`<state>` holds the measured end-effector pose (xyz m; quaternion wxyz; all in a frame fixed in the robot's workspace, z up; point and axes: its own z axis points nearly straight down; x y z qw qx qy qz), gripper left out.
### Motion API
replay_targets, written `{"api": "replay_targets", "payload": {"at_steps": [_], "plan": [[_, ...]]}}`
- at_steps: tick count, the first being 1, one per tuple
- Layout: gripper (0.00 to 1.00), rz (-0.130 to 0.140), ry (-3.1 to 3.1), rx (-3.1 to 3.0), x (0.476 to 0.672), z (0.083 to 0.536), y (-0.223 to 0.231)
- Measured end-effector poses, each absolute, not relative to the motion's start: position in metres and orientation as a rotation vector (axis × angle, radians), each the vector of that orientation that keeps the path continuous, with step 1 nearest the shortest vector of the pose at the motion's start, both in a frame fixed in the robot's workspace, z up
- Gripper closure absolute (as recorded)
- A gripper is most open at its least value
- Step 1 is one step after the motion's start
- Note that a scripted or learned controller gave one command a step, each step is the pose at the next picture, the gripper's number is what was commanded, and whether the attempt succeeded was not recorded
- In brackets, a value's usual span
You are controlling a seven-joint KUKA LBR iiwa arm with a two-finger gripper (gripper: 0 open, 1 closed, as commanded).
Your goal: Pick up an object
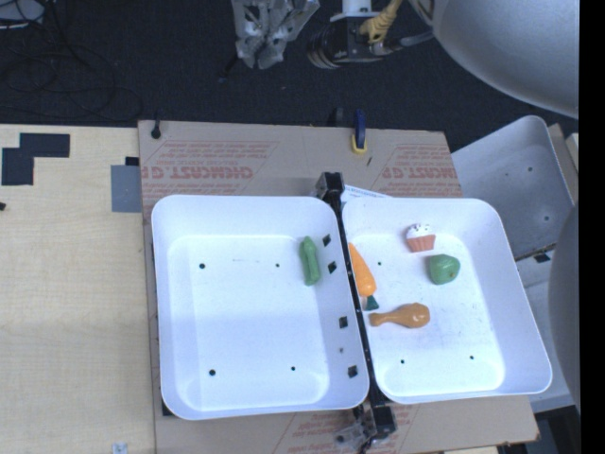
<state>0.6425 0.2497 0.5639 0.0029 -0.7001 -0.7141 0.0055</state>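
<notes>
My gripper (270, 28) hangs at the top of the camera view, beyond the far edge of the bench and away from both bins. A green pickle-shaped toy (309, 260) lies in the left bin (189, 386) close to its right wall. In the right bin (520, 367) an orange carrot (361, 272) rests against the left wall. A small cupcake (420, 237), a green lump (441, 269) and a tan drumstick (404, 317) are spread over the bin's middle.
The two bins meet at a black clamp strip (342, 291) running front to back. They sit on a cardboard sheet (246, 164) on the wooden bench. The grey arm (510, 26) fills the upper right corner.
</notes>
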Motion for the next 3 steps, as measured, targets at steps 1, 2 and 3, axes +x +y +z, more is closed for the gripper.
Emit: {"api": "replay_targets", "payload": {"at_steps": [1, 2, 3], "plan": [[1.00, 0.016, -2.246, -2.189, 0.643, 0.573, 0.251], [1.00, 0.014, -2.253, -2.182, 0.642, 0.582, 0.253], [1.00, 0.010, -2.260, -2.176, 0.643, 0.591, 0.255]]}}
